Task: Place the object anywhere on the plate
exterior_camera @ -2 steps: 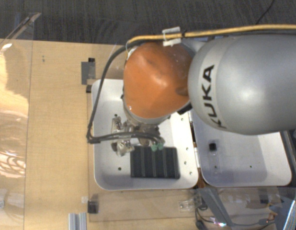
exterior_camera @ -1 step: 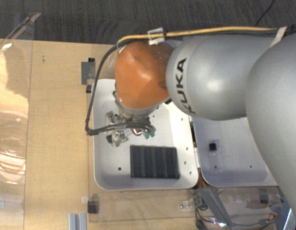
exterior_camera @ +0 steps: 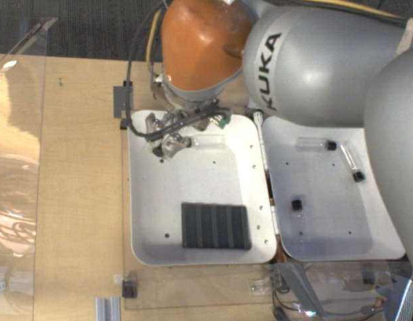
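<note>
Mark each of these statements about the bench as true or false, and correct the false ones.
1. The dark ribbed plate lies in the left bin. True.
2. The gripper hangs over the right bin. False: it is over the left bin's far end.
3. The plate sits at the left bin's near end. True.
4. The gripper rests on the plate. False: it is well apart from it.
5. The right bin holds small dark items. True.
</note>
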Motion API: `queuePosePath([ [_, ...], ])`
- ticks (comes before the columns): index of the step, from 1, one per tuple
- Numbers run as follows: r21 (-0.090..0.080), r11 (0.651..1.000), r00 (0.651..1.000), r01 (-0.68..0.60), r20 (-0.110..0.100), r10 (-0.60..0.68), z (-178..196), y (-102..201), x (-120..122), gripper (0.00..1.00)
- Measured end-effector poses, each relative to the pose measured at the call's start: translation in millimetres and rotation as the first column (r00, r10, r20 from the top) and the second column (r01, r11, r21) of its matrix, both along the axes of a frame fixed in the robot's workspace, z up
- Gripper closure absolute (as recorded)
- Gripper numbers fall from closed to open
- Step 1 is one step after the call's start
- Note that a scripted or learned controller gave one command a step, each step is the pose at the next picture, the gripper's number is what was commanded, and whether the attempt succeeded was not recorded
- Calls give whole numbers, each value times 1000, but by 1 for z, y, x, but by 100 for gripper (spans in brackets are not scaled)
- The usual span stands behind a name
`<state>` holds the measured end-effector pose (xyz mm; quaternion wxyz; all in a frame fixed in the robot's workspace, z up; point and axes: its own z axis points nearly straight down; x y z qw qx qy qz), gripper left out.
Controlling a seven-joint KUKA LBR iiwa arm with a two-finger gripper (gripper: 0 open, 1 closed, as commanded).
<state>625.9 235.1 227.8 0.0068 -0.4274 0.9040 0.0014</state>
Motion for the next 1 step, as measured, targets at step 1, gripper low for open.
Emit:
queuePosePath([
  [1, -3, 997, 997, 75, -6, -75, -76, -14, -77, 100],
])
